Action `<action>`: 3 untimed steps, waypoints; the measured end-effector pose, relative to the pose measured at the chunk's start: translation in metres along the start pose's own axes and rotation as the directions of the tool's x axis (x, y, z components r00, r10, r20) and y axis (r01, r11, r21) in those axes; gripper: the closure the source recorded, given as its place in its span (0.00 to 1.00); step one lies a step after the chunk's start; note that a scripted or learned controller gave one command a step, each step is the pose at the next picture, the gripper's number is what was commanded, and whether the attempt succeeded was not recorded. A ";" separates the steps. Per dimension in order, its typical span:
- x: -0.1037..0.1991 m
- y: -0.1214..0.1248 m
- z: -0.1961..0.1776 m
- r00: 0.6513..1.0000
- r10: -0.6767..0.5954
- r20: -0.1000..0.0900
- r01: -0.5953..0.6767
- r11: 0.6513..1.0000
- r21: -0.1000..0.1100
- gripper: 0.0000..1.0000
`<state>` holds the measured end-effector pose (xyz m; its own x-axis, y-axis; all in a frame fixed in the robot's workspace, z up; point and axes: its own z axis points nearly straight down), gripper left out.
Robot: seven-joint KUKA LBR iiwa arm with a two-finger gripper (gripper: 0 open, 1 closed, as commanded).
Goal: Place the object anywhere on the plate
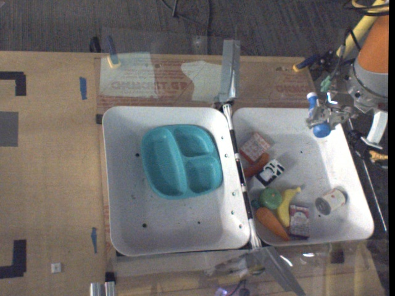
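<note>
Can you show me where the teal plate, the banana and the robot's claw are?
teal plate [162,165], camera view, on its large left compartment.
banana [286,203], camera view, on the middle of its yellow body.
claw [321,123], camera view, between its fingertips, over the right bin's upper edge.

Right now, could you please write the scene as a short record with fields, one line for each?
plate: teal plastic plate with three compartments, in the left white bin, nothing on it
right bin: shallow white bin holding the small objects
objects: orange toy carrot, green round toy, yellow toy banana, black and white cube, small cylinder can, small printed boxes
tool: the arm's tool above the right bin's far right corner, nothing seen between its fingers
task state: no object on the plate yet
</note>
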<state>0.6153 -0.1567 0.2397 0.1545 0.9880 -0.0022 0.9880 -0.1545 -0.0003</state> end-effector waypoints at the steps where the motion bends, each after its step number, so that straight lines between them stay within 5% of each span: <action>1: 0.082 -0.010 0.055 1.000 0.002 -0.002 -0.002 1.000 0.001 1.00; 2: 0.159 -0.024 0.054 0.962 -0.274 -0.003 0.274 0.962 0.001 1.00; 3: 0.247 -0.035 0.048 0.952 -0.306 -0.002 0.306 0.952 -0.004 1.00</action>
<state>0.6187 0.0927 0.1906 -0.1549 0.9879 -0.0003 0.9879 0.1549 0.0031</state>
